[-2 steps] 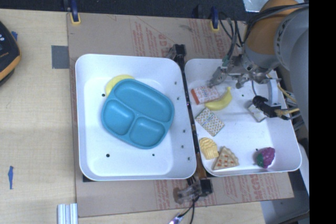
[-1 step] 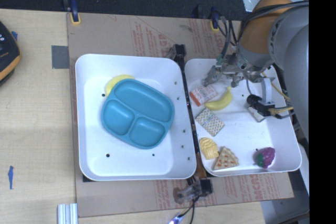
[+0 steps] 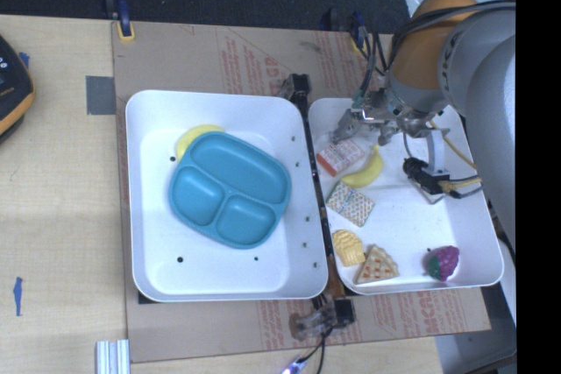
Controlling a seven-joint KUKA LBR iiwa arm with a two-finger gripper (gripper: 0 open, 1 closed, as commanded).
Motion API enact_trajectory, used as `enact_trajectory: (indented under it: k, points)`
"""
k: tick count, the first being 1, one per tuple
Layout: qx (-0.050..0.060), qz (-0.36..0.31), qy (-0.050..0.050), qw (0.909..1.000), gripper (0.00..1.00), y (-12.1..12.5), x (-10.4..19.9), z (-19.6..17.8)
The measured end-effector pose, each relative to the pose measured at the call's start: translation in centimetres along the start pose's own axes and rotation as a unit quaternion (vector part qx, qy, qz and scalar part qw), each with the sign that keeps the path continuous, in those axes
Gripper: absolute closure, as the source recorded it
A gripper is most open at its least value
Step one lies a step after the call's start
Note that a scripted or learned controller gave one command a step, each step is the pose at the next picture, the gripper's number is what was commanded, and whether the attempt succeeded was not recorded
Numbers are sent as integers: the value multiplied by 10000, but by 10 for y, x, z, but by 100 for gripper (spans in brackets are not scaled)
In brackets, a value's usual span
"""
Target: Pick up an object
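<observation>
Fingers (image 3: 344,134) appearing spread, with nothing sitting between them. Gripper (image 3: 364,132) hanging over the far left part of the right bin (image 3: 478,215), the grey arm (image 3: 482,83) reaching in from the right of the fingers.

Packet (image 3: 340,158), red and white, lying just on the near side of the fingers, close under the left one; whether they are touching it, cannot tell. Banana (image 3: 368,171) curving just beside the packet, also near side of the fingers, a little to their right. Neither one is being lifted.

Further toward the near edge from the fingers, things are lying apart from one another:
- patterned pad (image 3: 351,204), lying flat, just beyond the banana
- corn (image 3: 348,248), yellow, lying near the bin's left wall
- pizza slice (image 3: 377,265), lying just beside the corn, on its right
- purple fruit (image 3: 443,263), sitting well off to the fingers' right, in the near right corner

Left bin (image 3: 149,258) sitting well to the left of the fingers, across the shared wall. Blue tray (image 3: 230,188), with three compartments, resting in it, tilted. Yellow item (image 3: 197,137) peeking out from under the tray's far left edge; what it is, cannot tell.

Both bins resting on a brown board (image 3: 219,57) laid over the bench (image 3: 53,215). Black and orange device (image 3: 13,92) showing at the bench's far left edge, the furthest thing from the fingers.
</observation>
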State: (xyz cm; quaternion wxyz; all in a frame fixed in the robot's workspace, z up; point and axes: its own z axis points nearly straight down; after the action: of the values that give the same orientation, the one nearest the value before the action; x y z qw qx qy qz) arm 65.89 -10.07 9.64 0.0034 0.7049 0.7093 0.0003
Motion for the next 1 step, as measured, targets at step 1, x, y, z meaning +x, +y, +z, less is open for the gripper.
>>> enact_trajectory:
  k: [1]
  points:
    - [-18,10,8,10000,0,-31,-4,0]
